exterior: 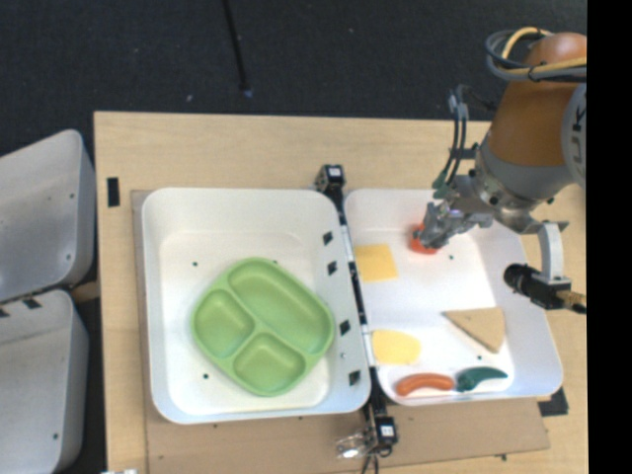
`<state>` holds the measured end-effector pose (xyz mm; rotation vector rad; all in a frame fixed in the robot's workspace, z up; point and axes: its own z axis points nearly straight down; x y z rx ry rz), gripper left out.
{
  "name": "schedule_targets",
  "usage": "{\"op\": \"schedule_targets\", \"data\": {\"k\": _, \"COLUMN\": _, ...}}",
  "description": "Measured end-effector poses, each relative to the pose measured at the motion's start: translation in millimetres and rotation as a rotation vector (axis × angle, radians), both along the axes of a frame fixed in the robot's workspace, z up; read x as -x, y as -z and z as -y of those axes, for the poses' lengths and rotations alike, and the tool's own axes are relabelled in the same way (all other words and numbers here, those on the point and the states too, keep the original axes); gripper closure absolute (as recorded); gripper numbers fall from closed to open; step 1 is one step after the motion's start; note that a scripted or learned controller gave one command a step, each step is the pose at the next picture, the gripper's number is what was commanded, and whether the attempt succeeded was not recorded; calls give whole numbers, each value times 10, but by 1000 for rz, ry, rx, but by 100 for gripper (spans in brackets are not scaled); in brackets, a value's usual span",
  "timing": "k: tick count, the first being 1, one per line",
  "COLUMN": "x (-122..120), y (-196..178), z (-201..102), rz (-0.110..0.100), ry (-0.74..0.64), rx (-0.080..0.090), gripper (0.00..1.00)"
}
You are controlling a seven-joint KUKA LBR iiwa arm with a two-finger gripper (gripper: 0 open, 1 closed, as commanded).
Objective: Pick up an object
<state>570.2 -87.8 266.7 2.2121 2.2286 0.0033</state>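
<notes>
My gripper [434, 227] hangs low over the back of the right bin [513, 363], right above a small red-orange piece [425, 244] that peeks out at its lower left. The same bin holds a yellow square slice [376, 263], a yellow rounded piece [395, 347], a tan wedge [478, 327], an orange-red sausage shape [425, 384] and a dark green piece [480, 375]. The gripper body hides how the red piece sits against it.
The left bin [168, 265] carries a green divided plate [262, 325]. A ridge with black clips [348, 294] separates the two bins. The arm's orange band [533, 117] and grey wrist rise at the right. Grey chairs [39, 265] stand left of the bench.
</notes>
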Motion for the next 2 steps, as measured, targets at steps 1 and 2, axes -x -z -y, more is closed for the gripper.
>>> {"op": "schedule_targets", "data": {"k": 1, "x": -18, "y": 129, "z": -498, "rz": -2, "ry": 1, "rx": 0, "gripper": 100}}
{"op": "schedule_targets", "data": {"k": 2, "x": -111, "y": 264, "z": -1056, "rz": -4, "ry": 2, "rx": 0, "gripper": 100}}
